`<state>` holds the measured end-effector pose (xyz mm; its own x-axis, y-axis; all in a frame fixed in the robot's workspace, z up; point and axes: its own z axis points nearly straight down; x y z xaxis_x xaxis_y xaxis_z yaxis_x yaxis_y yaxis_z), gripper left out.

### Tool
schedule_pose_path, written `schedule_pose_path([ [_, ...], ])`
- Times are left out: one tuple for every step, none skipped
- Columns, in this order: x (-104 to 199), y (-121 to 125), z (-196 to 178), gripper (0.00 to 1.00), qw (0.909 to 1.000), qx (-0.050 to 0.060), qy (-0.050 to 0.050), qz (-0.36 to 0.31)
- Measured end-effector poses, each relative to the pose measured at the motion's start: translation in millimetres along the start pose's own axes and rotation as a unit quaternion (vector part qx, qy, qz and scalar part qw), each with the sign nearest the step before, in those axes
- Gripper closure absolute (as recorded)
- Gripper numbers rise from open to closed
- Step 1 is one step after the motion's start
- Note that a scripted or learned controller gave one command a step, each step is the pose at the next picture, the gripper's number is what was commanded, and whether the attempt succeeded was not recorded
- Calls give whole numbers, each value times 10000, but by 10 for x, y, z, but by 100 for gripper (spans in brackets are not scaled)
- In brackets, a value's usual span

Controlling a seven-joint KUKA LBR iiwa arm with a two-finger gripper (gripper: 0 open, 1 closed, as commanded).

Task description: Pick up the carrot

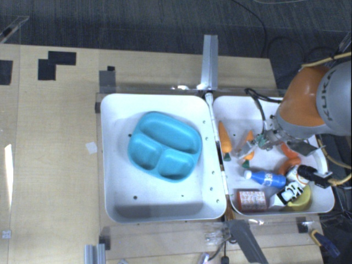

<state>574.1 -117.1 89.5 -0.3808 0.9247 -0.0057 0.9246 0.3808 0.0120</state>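
The carrot (224, 137) is a long orange piece lying along the left wall of the right bin (329, 203), with a dark green end toward the front. My gripper (263, 141) hangs low over the middle of that bin, a short way right of the carrot and apart from it. Small orange bits (247, 157) lie just below and left of the gripper. The grey arm with its orange band (304, 100) reaches in from the right and hides part of the bin's back right corner.
The left bin (115, 202) holds a blue divided tray (164, 145). In the right bin's front lie a blue bottle (267, 177), a brown can (253, 199), a black-and-white item (290, 191), a yellow object (302, 199) and an orange-red piece (290, 153).
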Motion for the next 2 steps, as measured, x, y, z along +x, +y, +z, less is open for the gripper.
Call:
schedule_pose_path([
  [8,32,-123,100,10000,-32,-3,-10],
  [368,539,-967,100,9998,24,14,213],
])
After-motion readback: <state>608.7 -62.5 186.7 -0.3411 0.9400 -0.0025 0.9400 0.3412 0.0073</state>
